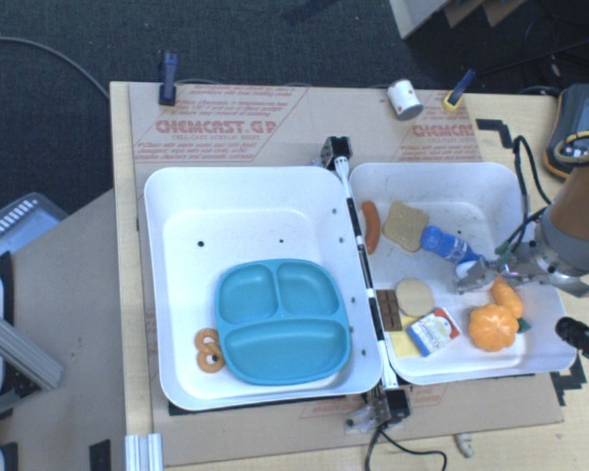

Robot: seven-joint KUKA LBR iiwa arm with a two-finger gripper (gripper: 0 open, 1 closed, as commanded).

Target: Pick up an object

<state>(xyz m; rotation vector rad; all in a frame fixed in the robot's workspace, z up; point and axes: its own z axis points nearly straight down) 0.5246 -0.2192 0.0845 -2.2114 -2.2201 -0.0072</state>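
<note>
Nearest the bench's front edge, the orange fruit point(492, 327) lay in the right bin point(452, 177). Just beyond it hung my tool point(481, 275), its grip impossible to judge; I needed a straight drop, clear of the blue bottle point(444, 243) farther back.

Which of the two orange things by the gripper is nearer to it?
The small orange carrot-shaped piece, right beside the gripper; the round orange fruit lies below it, towards the bin's near rim.

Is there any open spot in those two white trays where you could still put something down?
Yes: the left bin is bare behind the blue plate; a pretzel sits beside it. The right bin is crowded around the gripper, with bare floor along its back wall.
</note>
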